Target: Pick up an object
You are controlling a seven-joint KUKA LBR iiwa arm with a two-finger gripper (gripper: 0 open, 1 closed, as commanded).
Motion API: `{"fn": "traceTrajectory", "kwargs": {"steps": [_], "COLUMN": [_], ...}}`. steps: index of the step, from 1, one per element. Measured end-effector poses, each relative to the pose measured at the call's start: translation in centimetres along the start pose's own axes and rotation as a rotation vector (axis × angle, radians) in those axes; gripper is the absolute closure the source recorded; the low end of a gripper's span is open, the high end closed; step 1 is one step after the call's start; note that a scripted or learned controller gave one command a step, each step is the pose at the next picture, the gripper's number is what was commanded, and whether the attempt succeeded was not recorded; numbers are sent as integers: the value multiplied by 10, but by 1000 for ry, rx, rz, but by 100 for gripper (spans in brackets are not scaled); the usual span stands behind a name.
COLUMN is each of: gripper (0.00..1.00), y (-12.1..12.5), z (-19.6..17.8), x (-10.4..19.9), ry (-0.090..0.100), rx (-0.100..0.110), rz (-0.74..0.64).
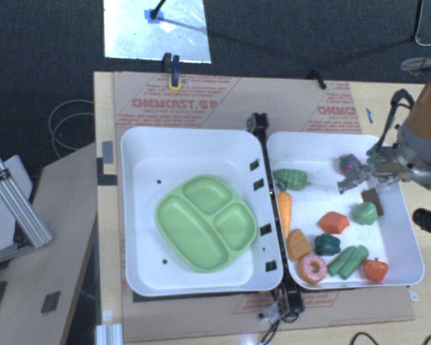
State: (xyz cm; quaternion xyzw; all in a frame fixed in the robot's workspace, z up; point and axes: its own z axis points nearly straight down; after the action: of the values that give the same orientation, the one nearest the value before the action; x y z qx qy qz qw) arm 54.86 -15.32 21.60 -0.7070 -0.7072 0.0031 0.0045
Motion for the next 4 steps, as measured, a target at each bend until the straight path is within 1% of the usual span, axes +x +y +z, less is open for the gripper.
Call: {"fn": "traceTrajectory", "kwargs": {"steps": [1,2,3,4], "gripper": [0,0,0,0], "y": [3,2,6,7], "z": [-6,41,103,133], "x": [0,-9,-9,-9], "ry": [-3,-1,0,-1], "rx": [-12,-8,-7,-10], "rz": [-3,0,-1,-1]}}
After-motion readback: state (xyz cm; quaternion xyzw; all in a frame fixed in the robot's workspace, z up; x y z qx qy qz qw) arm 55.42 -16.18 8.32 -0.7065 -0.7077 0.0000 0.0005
